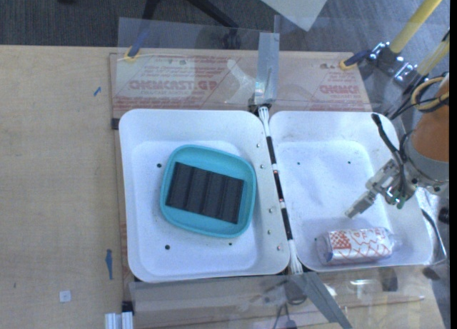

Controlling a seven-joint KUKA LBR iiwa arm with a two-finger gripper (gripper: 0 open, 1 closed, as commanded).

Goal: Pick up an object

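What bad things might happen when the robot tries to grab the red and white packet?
1. The packet lies close to the near wall of the right bin, so the hand may bump the rim on its way down.
2. The packet looks rounded and shiny, so it could roll or slip away.
3. The hand sits above and a bit to the side of the packet, so a straight drop would probably miss it.

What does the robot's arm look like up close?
The arm is grey with a bright orange band above the wrist, and black cables loop along it. At its tip sits a small metal gripper with two thin silvery fingers.
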